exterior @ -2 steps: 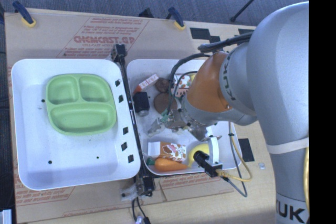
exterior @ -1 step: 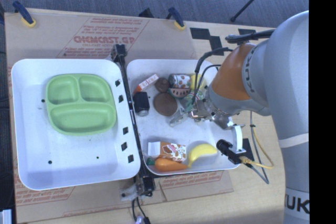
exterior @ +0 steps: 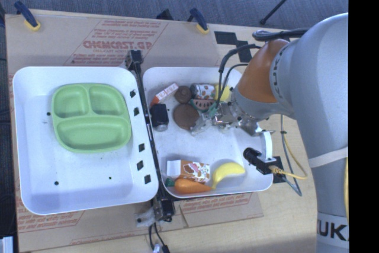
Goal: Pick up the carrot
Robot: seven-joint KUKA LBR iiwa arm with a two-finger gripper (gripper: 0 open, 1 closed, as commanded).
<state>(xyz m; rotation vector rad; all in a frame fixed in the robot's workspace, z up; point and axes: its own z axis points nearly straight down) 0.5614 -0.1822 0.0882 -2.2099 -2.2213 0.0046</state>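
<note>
The gripper (exterior: 208, 117) reaches into the right bin (exterior: 251, 186) from the right, its wrist and orange band (exterior: 260, 77) just behind it over the bin's far right part. Its tips sit low among a cluster of items, and I cannot tell its state: the fingers blur into the clutter there.

The carrot (exterior: 190, 186) lies well apart from the gripper, toward the near edge of the same bin, on its side along the front wall. Nothing touches it from above. A small box (exterior: 196, 171) with a printed face lies against it on the side nearer the gripper, and a banana (exterior: 227, 173) lies just beside the carrot's right end, also between carrot and wrist.

Right at the gripper's tips is a dark brown round piece (exterior: 185, 116), with a smaller brown one (exterior: 183, 93) just beyond it. A watermelon slice (exterior: 202, 105) and a small printed can (exterior: 203, 90) lie beside the tips on the far side. Left of the gripper, a black block (exterior: 159, 116) stands near the bin's left wall, and a red-and-white stick (exterior: 166, 92) lies beyond that.

Farther left, past the divider, the left bin (exterior: 29, 186) holds a green tray (exterior: 90, 116) with three compartments.
</note>
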